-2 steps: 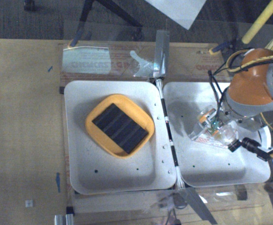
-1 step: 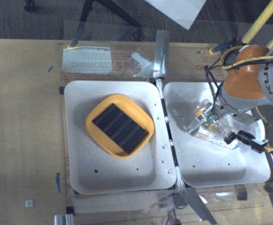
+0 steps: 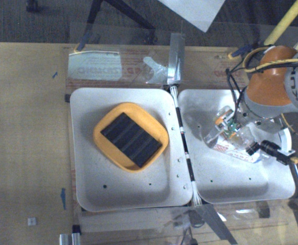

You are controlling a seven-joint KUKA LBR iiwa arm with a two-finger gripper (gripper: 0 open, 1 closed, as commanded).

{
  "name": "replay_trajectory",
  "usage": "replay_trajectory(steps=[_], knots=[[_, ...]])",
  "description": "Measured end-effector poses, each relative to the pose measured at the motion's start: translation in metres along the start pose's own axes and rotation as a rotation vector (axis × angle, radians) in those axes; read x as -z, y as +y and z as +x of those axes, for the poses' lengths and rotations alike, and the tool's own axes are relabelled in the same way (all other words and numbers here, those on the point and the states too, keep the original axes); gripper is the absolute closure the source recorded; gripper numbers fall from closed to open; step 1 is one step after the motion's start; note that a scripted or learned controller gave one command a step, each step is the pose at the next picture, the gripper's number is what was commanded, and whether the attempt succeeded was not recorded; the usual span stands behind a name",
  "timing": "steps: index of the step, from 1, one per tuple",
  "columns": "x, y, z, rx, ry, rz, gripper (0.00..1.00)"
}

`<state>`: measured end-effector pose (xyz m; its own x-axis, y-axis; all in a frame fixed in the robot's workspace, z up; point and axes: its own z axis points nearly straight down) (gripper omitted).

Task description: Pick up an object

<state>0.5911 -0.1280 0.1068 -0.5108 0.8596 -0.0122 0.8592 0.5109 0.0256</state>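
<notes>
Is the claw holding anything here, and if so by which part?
Cannot be told. The claw is down in the right bin over a clear plastic packet, but no grip on it is visible.

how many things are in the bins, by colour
yellow-orange: 1, the padded square with a dark ribbed panel, in the left bin
clear/white: 1, a crinkled packet with red print, in the right bin below the claw
total: 2
</notes>
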Motion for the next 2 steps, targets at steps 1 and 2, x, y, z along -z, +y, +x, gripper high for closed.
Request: replay_trajectory(steps=[1, 2], knots=[[0.01, 0.0, -0.002, -0.005, -0.003, -0.003, 1.0], [0.087, 0.069, -0.007, 0.222, 0.011, 0.02, 1.0]])
